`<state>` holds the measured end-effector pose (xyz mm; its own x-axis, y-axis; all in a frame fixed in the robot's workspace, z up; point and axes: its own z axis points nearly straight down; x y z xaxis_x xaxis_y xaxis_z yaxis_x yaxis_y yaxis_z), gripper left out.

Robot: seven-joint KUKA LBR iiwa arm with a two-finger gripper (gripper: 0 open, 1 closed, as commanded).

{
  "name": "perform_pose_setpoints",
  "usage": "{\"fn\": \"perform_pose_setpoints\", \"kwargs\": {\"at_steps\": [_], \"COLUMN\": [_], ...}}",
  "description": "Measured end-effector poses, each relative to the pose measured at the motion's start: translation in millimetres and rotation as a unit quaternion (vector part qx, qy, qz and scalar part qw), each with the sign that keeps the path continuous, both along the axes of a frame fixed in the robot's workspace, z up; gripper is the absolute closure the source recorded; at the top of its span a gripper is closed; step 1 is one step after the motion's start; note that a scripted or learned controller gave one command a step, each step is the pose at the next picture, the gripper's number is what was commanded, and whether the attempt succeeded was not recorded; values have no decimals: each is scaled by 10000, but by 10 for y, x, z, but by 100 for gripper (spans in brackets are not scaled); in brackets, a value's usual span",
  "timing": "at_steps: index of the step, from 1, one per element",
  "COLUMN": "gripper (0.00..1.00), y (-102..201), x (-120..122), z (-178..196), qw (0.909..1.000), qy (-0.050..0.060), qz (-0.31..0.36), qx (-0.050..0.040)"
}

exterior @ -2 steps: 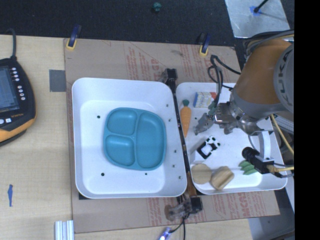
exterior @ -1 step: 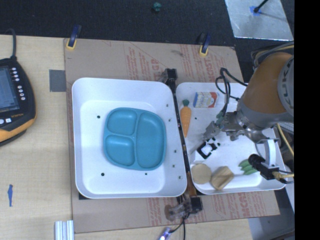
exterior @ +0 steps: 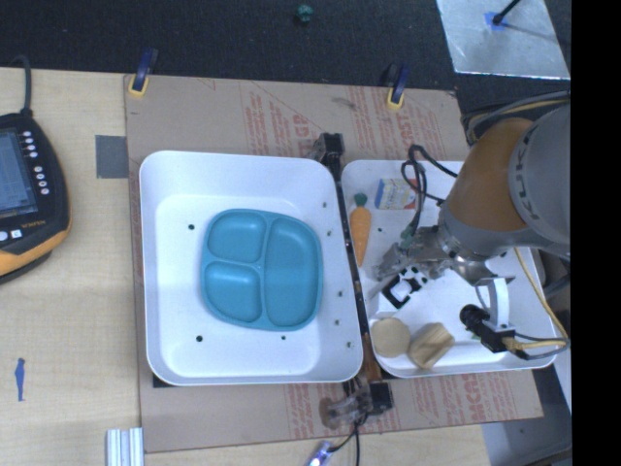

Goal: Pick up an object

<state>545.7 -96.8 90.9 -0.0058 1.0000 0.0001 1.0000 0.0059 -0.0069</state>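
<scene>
Carrot [exterior: 360, 234] lies along the left wall of the right bin [exterior: 529, 355], just left of the gripper [exterior: 408, 278]. Can't tell the jaws' state; arm should centre over it before closing.

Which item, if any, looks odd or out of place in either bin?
Nothing stands out. The blue divided plate lies flat in the left bin; the toy carrot and two wooden pieces rest inside the right bin.
</scene>
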Motion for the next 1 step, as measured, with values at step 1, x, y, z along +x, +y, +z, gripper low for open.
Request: {"fn": "perform_pose_setpoints", "kwargs": {"at_steps": [1], "gripper": [100], "y": [-11], "x": [3], "z": [106], "qw": [10000], "qy": [4], "qz": [-6], "qx": [-3]}}
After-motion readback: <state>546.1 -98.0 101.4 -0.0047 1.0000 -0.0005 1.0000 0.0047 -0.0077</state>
